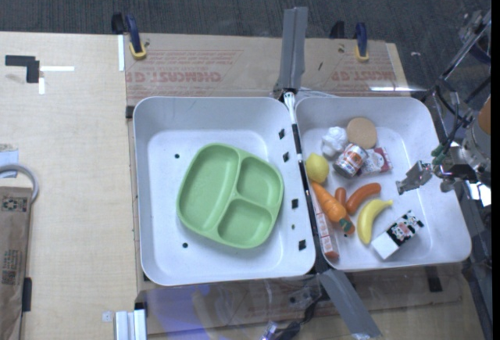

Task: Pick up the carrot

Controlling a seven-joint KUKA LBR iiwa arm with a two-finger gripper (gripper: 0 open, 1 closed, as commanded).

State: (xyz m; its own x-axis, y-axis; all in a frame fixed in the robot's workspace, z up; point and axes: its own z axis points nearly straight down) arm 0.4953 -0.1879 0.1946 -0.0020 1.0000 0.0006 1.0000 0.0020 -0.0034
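**Carrot sitting in the right bin**

So the carrot (330,203) lies in the right bin (437,252), near its left wall, between the lemon (316,167) and banana (371,216). The gripper (414,177) hovers over the bin's right side, well apart from it, with nothing between its spread fingers.

Orange carrot (329,202) lies slantwise (untouched) in right bin's left side.

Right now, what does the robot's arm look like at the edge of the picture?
At the right edge, the gripper is small, shiny grey metal with thin pointed tips. Behind it sits a dark, blocky wrist with pale patches. An orange patch shows higher up on the arm, and thin dark cables or rods run alongside.
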